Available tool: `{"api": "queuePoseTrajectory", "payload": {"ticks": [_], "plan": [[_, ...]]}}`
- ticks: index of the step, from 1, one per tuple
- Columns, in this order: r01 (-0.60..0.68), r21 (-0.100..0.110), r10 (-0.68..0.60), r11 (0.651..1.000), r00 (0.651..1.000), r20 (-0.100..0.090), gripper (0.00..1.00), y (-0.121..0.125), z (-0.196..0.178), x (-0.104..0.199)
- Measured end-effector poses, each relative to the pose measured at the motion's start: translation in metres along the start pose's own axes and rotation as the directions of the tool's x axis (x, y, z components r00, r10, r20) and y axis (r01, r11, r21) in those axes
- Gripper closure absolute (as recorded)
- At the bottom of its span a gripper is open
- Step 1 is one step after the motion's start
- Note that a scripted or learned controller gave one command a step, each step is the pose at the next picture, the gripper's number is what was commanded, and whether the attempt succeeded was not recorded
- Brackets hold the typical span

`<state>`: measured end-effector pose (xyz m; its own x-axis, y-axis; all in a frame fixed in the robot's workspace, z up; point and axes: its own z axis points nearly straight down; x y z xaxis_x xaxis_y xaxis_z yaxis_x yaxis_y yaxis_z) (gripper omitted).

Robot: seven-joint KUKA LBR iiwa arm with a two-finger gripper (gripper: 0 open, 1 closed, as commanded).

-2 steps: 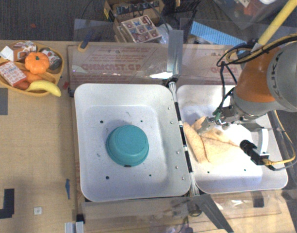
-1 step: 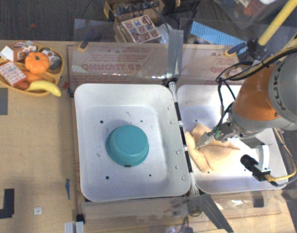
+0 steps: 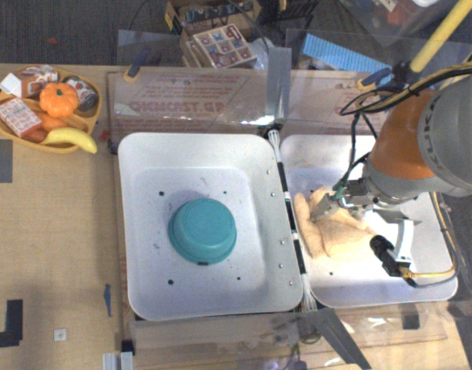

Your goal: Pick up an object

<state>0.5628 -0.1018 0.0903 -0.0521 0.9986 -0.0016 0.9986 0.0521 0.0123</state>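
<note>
Reaching into the right bin [image 3: 444,284], my gripper [image 3: 326,206] hangs low over the tan cloth [image 3: 328,233] lying against its left wall; whether it grips I cannot tell, so lifting comes next, I judge.

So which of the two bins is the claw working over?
The right-hand bin, where the claw sits at the tan cloth; the left bin has the teal bowl.

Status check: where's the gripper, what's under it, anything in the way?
Gripper low in right bin, at tan cloth. No grasp confirmed. Teal bowl alone in left bin. Nothing blocking.
</note>
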Motion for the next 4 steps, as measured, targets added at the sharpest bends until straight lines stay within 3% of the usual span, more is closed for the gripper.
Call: {"api": "queuePoseTrajectory", "payload": {"ticks": [1,2,3,4], "plan": [[-0.013,0.013,0.013,1.0,1.0,0.0,0.0,0.008,-0.112,-0.028],[-0.007,0.014,0.007,1.0,1.0,-0.002,0.0,-0.013,-0.023,-0.048],[0.267,0.003,-0.267,0.964,0.964,-0.003,0.0,-0.039,0.001,-0.058],[0.397,0.0,-0.397,0.918,0.918,0.002,0.0,0.004,0.001,-0.012]]}}
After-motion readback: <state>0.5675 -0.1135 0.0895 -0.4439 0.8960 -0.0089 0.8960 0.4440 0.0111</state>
